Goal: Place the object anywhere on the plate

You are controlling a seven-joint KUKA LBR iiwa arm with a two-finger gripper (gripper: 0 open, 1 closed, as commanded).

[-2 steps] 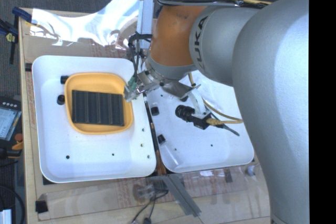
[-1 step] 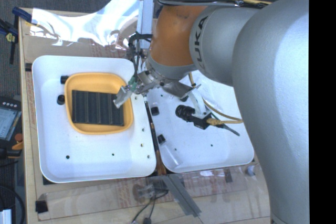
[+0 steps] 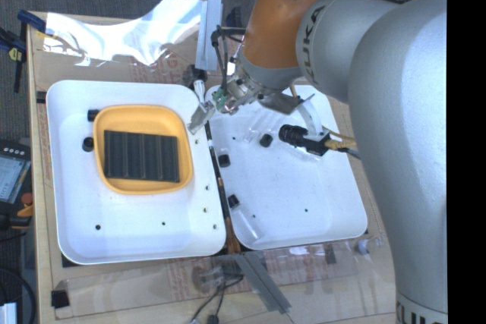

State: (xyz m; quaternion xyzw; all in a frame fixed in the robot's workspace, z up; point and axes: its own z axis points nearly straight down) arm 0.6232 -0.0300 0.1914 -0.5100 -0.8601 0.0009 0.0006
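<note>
Camera view has my pincer (image 3: 203, 114) beside the plate (image 3: 142, 149), can't tell its state; the object's hidden, so handling's a guess.

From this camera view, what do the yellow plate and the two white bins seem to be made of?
The yellow plate looks like matte moulded plastic: even colour, soft rounded rim, no glare. A dark ribbed insert lies in it, perhaps rubber or plastic. The left bin and the right bin look like smooth white plastic with faint sheen and rounded corners.
</note>
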